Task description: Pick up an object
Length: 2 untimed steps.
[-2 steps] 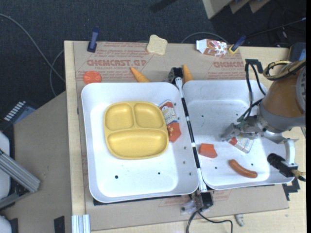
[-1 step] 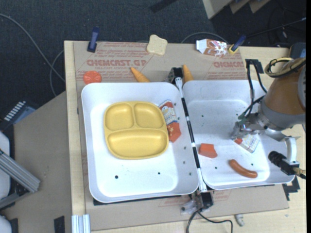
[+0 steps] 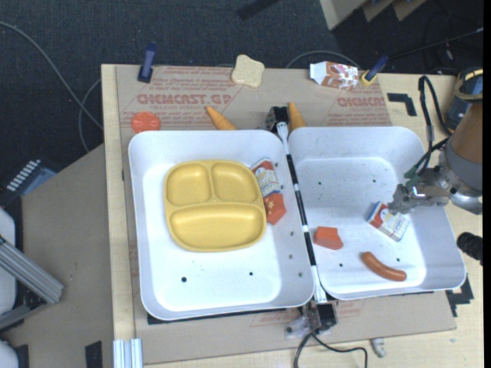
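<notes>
In the right bin (image 3: 345, 148) lie a small white, red and blue carton (image 3: 387, 222), a red chunk (image 3: 328, 238) and a brown sausage (image 3: 383, 267). My gripper (image 3: 406, 199) reaches in from the right and hangs low over the carton's upper right end, close to it or touching it. The carton rests tilted on the bin floor. The left bin (image 3: 230, 282) holds a yellow divided plate (image 3: 215, 205), with a small printed packet (image 3: 266, 179) and a red piece (image 3: 275, 208) at the plate's right edge.
Outside the bins, on the board behind them, lie a slice of toy bread (image 3: 248, 70), two orange carrots (image 3: 220, 118), a red disc (image 3: 143, 121), a blue clip (image 3: 146, 61) and a crumpled packet (image 3: 334, 73). A clamp (image 3: 278, 119) sits between the bins at the back.
</notes>
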### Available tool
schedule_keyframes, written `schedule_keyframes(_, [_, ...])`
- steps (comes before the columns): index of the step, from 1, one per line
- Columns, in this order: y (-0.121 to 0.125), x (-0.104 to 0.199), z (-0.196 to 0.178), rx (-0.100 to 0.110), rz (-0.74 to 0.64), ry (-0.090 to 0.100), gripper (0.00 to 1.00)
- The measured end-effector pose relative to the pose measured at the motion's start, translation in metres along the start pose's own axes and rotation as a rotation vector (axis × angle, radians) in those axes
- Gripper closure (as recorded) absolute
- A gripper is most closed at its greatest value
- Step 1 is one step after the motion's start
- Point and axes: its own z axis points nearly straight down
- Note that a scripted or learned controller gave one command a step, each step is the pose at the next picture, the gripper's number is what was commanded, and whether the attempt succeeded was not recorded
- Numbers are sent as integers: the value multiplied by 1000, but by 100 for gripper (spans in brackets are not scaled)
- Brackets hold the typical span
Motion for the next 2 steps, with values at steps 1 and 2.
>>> schedule_keyframes(1, [20,-11,-9,0,-1,0,100])
schedule_keyframes(2, [50,-6,16,0,-1,0,100])
